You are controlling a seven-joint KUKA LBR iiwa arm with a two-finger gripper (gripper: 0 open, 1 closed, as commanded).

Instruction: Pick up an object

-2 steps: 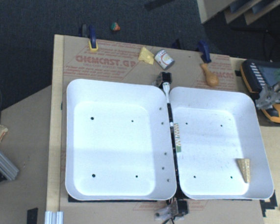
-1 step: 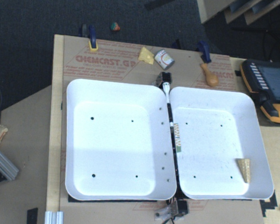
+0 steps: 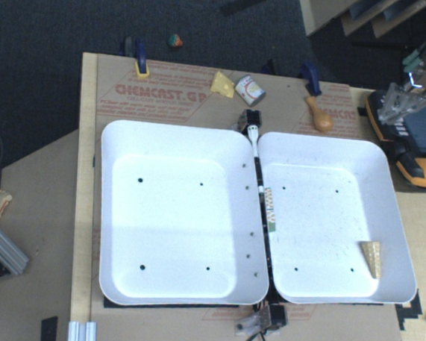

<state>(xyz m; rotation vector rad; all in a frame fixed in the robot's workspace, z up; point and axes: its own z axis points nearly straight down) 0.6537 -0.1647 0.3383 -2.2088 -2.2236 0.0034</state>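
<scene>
Board lettering: red print on the brown board (image 3: 168, 94) under the bins reads roughly "GHEMCAST G.B", repeated partly at the far right edge; smaller lines beneath are too small to read.
Strip label: a narrow printed strip (image 3: 270, 209) lies along the seam between the bins; its text is illegible.
Task object: tan cone-shaped wedge (image 3: 372, 257), finely textured surface, point toward the near edge, lying flat in the right bin (image 3: 326, 162) near its right wall and near-right corner.
Left bin (image 3: 126, 143): white, shallow, four dark dots on the floor.
Off-bin items: yellow wedge (image 3: 222, 84) and small wrapped block (image 3: 249, 90) on the board's far edge; wooden-handled piece (image 3: 319, 115) beside the right bin's far edge.
Clamps: blue clamp (image 3: 140, 55) at the board's far-left corner, another (image 3: 309, 76) at the far edge.
Gripper (image 3: 408, 91): at the bench's far-right corner, outside both bins; cannot tell whether clenched or released.
</scene>
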